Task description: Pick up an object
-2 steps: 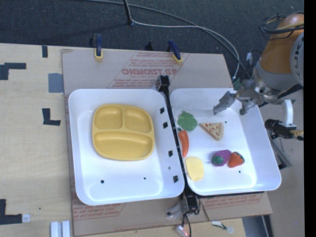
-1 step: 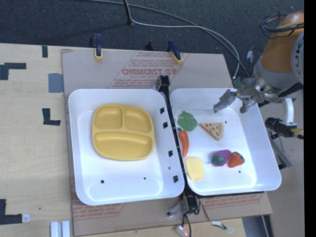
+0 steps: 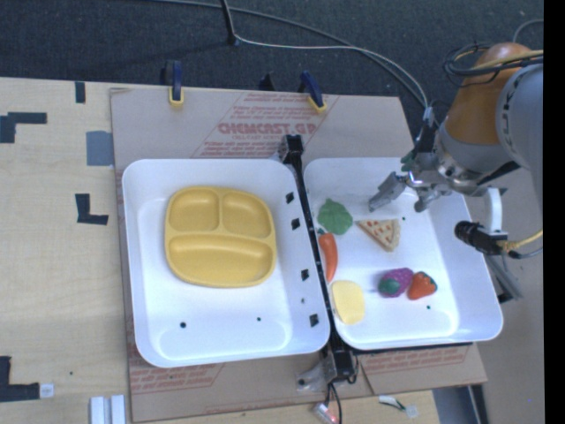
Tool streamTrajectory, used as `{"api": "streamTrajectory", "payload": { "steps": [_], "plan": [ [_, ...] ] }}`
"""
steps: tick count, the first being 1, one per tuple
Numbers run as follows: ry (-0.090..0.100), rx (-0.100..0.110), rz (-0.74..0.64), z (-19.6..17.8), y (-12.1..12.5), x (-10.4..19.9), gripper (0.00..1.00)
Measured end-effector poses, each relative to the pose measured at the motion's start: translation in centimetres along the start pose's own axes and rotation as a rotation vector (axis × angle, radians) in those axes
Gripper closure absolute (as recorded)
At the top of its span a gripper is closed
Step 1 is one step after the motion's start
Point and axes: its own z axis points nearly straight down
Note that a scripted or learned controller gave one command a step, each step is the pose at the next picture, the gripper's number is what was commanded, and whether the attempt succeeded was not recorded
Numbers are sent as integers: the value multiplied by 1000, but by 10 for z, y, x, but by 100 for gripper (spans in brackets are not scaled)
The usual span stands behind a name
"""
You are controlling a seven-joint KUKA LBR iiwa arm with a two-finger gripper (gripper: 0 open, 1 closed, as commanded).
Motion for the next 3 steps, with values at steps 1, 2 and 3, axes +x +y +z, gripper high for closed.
{"api": "streamTrajectory", "payload": {
  "steps": [1, 2, 3],
  "plan": [
    [0, 0, 1, 50, 7, -4, 0],
    [-1, -5, 0, 79, 8, -3, 0],
    [-2, -7, 0, 68, 8, -3, 100]
  ]
}}
